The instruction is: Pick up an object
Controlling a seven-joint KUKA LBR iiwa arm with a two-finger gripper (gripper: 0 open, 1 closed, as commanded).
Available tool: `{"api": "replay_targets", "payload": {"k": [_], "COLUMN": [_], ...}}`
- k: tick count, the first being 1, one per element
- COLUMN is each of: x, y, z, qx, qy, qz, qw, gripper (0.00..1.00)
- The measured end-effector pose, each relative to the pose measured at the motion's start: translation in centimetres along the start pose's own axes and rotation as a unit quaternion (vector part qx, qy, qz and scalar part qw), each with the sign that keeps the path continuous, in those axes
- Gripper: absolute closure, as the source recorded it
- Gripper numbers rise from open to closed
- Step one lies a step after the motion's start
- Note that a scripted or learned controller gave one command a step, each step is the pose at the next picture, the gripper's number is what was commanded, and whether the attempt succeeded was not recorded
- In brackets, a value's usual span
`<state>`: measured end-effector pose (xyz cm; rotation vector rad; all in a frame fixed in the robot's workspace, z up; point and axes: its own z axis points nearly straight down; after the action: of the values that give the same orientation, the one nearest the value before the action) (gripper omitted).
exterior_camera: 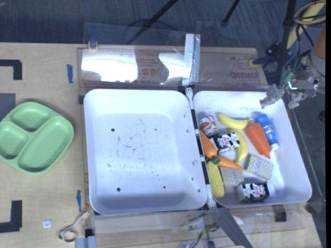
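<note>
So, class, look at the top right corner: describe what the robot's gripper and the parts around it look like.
The gripper is a small pale grey metal piece with two thin fingers. Behind it sits a boxy grey wrist with dark cables running up, and a looped yellow cable hangs above. An orange patch shows at the frame's edge.

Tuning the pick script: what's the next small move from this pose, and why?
Probably translate the gripper left and down over the blue bottle. It sits above the right bin's upper right corner, apart from every item, and the bottle lies nearest, beside the orange carrot.

Toys (238, 154) in right bin (297, 187)
</note>
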<state>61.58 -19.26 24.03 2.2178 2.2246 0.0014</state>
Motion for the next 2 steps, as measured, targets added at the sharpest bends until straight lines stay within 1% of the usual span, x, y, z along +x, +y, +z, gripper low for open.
{"api": "replay_targets", "payload": {"k": [1,2], "x": [4.7,6.1], "y": [-1.4,1.3], "z": [9.6,14.8], "qx": [-0.001,-0.008], "qy": [0.0,-0.004], "qz": [-0.074,-0.183], "qw": [0.9973,0.9831], "gripper": [0.0,0.0]}}
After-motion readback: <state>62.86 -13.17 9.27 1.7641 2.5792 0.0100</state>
